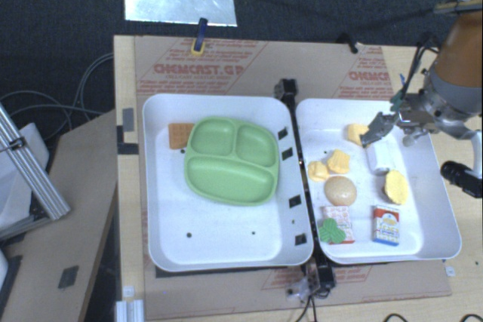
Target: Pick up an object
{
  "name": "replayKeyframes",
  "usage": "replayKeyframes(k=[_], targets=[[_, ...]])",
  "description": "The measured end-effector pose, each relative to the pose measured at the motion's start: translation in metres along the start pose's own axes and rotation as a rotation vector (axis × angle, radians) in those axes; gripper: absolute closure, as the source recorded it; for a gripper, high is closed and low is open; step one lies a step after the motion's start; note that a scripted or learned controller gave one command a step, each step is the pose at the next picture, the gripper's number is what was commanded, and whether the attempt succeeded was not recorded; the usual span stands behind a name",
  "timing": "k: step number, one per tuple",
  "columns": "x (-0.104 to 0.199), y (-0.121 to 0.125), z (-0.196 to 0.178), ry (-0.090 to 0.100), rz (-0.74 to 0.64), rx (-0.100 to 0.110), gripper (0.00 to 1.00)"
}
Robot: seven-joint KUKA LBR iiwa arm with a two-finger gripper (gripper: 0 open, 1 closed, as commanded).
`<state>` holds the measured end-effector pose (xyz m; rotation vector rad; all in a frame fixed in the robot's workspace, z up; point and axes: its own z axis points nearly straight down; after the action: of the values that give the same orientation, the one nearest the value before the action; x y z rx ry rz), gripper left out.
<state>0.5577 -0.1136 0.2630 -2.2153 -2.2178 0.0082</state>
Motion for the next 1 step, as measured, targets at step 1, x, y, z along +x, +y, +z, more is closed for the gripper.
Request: replayKeyframes(k=[1], targets=[[0.0002, 0.0019, -0.0053, -0.001, -0.002, -0.010, 0.00]])
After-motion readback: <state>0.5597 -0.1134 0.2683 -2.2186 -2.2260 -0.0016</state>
